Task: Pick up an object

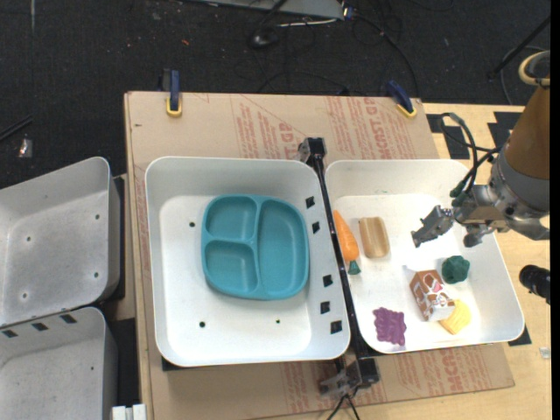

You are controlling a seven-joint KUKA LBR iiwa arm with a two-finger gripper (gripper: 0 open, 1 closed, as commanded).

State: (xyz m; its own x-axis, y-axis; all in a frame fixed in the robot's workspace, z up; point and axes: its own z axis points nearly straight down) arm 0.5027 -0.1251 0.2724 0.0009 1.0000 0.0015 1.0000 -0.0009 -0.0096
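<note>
Right white bin (pixel 499 261), near to far: crinkled purple piece (pixel 389 325) at 6 o'clock, yellow wedge (pixel 456 318), boxy brown-white house (pixel 429 291), knobbly green lump (pixel 455 269), orange carrot (pixel 347 240), tan bun (pixel 374 235); dark gripper (pixel 430 228) at 2 o'clock, finger spread indiscernible; left bin: smooth teal compartment plate (pixel 255 246)

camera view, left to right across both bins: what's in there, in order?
Teal divided tray → carrot → bread-coloured piece → purple grape bunch → red-and-white box → dark green piece. The yellow piece overlaps the box and the green piece in x, so it is left out. The gripper hangs above the right bin.
</note>
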